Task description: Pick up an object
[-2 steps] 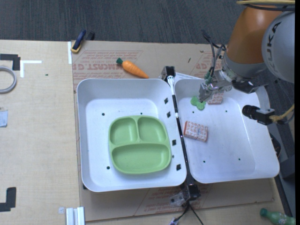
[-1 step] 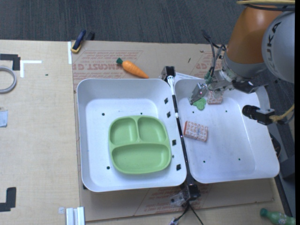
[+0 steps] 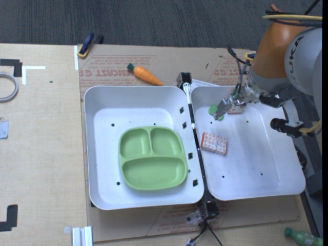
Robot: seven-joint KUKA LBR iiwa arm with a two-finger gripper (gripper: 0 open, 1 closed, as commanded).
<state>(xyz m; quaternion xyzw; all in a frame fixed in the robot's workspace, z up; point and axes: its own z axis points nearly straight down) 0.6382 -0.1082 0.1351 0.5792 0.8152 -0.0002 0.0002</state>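
Patterned block [image 3: 213,144] right bin, below-left of pincer [image 3: 221,111], apart.

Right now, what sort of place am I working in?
Probably a robotics lab's pick-test bench: two white bins clipped side by side on cardboard, an arm reaching in, and toy props like a carrot and green plate.

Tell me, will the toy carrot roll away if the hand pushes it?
Probably a little. The carrot looks round and tapered, so it would likely curve rather than roll straight. It seems small and light, lying on flat cardboard with no wall nearby to stop it.
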